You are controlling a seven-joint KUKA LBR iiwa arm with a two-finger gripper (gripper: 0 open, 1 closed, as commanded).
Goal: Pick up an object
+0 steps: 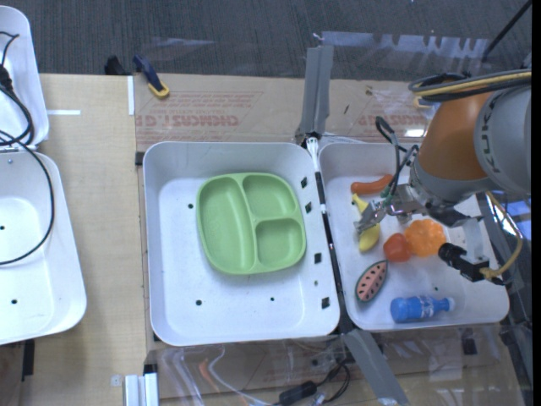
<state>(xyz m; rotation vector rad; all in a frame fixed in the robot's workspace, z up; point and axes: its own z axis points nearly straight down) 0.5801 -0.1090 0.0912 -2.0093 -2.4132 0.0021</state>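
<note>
Two white bins (pixel 161 227) sit together; gripper (pixel 369 220) hangs low over yellow banana (pixel 368 239), probably for grasping, its opening I cannot tell.

Beyond the far edge of the bench (pixel 93 134) we see dark grey carpet (pixel 211 15) running across the top. The bench itself is pale wood, with a sheet of brown printed cardboard (pixel 228 108) lying along its far edge. At the bench's left edge sits a white moulded tray (pixel 34 260) with a black cable (pixel 34 142) looping over it. Light is even and soft
</note>
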